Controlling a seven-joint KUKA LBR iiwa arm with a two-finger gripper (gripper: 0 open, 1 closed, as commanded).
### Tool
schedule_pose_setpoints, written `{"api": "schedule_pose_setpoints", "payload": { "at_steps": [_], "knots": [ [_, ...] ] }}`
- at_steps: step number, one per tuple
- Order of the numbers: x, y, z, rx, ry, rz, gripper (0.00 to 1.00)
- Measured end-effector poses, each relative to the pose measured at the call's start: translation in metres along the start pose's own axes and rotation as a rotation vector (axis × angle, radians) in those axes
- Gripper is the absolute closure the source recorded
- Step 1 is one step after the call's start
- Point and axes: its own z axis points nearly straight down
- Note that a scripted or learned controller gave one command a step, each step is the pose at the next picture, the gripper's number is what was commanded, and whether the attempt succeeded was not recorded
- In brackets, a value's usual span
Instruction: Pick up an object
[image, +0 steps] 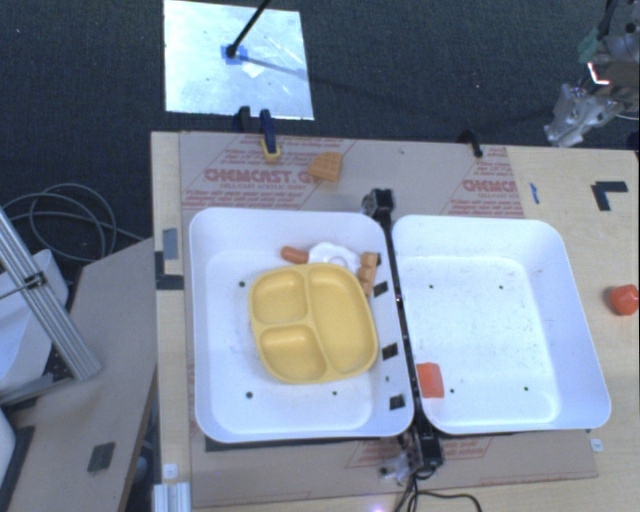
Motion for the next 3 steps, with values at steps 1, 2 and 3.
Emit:
{"api": "schedule_pose_setpoints", "payload": {
  "at_steps": [1, 2, 3],
  "knots": [
    [0.001, 0.0, 0.012, 0.018, 0.003, 0.001, 0.0],
    [-0.029, -0.101, -0.039, 0.017, 0.003, 0.009, 0.0],
    [-0.091, -0.143, -0.072, 0.015, 0.0, 0.012, 0.0]
  ]
}}
